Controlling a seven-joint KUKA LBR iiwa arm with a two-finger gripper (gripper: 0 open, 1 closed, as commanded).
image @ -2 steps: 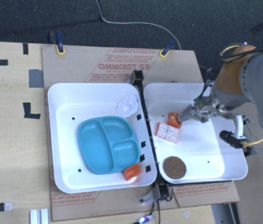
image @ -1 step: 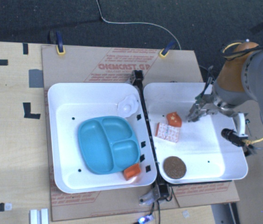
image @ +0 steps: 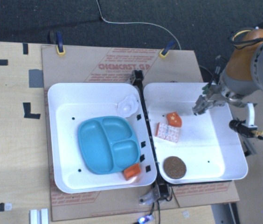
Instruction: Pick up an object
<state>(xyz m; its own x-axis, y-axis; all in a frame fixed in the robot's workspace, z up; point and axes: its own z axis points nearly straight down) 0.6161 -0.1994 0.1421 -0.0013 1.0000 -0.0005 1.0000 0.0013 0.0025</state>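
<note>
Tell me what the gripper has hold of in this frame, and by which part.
Nothing is held. The gripper hangs over the right bin, apart from the orange object, the patterned packet and the brown disc.

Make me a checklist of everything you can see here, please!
Surface: cardboard sheet on a wooden bench, two white bins.
Job's things: left bin has a blue tray, clear cup, orange block. Right bin has an orange toy, small carton, brown disc.
Clutter: nothing seen.
Gripper: above the right bin, holding nothing.
Cables: white cable on the dark floor.
Surroundings: two clamps.
</note>
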